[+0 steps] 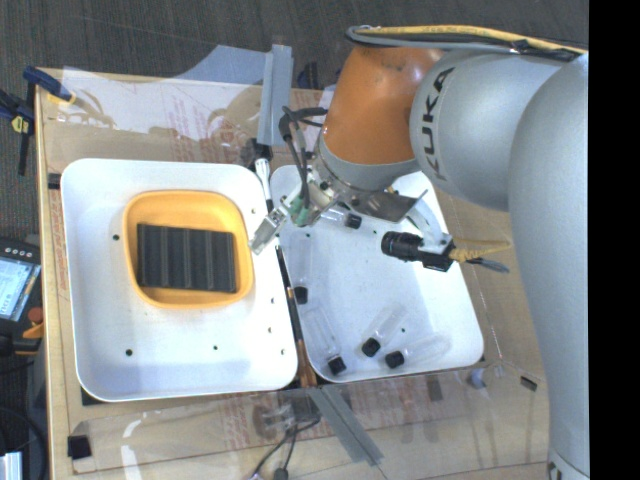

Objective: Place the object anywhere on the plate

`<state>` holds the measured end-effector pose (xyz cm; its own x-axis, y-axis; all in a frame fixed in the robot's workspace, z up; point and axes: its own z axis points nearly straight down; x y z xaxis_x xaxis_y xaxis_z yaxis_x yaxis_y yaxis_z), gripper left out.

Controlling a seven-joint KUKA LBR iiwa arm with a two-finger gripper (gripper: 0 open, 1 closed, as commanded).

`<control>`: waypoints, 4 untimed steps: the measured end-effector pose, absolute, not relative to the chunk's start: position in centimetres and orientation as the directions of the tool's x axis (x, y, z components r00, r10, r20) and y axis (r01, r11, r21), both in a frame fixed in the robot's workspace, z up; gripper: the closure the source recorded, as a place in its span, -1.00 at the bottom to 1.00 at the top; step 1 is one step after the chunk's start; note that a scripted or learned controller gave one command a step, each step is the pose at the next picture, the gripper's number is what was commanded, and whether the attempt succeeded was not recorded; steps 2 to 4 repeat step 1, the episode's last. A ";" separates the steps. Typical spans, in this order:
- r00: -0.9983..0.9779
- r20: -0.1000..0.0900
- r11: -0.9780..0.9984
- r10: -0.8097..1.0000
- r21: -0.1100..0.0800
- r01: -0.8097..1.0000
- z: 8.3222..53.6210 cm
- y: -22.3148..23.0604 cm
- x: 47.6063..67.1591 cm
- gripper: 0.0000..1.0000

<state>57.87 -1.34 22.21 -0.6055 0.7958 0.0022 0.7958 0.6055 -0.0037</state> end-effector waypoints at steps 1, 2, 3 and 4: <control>-0.590 0.001 0.590 0.808 -0.003 0.808 19.0 3.4 60.7 -1.00; -0.590 0.001 0.590 0.808 -0.003 0.808 19.0 3.4 60.7 -1.00; -0.590 0.001 0.590 0.808 -0.003 0.808 19.0 3.4 60.7 -1.00; -0.590 0.001 0.590 0.808 -0.003 0.808 19.0 3.4 60.7 -1.00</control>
